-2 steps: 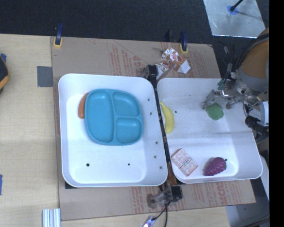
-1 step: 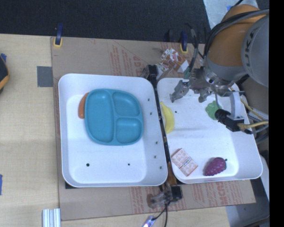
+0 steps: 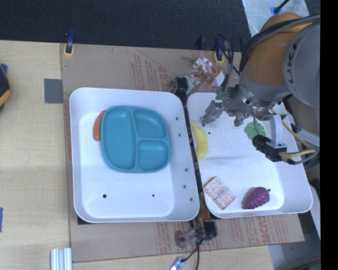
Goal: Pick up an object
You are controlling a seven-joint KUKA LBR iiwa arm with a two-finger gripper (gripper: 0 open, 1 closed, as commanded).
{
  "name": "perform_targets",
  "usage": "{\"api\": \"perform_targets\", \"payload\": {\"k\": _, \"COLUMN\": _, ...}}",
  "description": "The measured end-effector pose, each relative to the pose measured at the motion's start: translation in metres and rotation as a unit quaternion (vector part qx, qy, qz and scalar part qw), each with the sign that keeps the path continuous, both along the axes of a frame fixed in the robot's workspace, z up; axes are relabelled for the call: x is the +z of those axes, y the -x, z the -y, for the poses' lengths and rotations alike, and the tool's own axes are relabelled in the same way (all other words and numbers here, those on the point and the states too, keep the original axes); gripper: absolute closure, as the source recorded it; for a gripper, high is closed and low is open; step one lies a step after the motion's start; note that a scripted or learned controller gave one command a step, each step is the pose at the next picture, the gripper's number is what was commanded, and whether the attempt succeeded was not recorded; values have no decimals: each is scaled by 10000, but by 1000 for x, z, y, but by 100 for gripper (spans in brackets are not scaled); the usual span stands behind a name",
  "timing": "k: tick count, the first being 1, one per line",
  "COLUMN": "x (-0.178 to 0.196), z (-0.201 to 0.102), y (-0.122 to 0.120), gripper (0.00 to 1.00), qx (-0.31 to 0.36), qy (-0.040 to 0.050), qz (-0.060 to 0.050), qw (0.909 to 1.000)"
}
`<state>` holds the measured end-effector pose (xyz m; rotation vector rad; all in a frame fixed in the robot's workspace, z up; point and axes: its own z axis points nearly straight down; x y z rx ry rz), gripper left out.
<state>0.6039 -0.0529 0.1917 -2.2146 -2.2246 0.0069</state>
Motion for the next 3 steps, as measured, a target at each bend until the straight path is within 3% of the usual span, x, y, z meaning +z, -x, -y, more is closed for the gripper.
{"api": "perform_targets", "payload": {"k": 1, "x": 0, "z": -34, "y": 16, "gripper": 0, "qx": 9, "qy": -2, "qz": -3, "qw": 10000}}
{"api": "perform_targets", "payload": {"k": 2, "x": 0, "z": 34, "y": 77, "gripper": 0, "qx": -6, "qy": 6, "qz": 2, "qw": 10000}}
{"api": "perform_targets", "payload": {"k": 3, "x": -35, "z": 87, "y": 20, "gripper": 0, "qx": -14, "qy": -3, "qz": 10, "qw": 10000}}
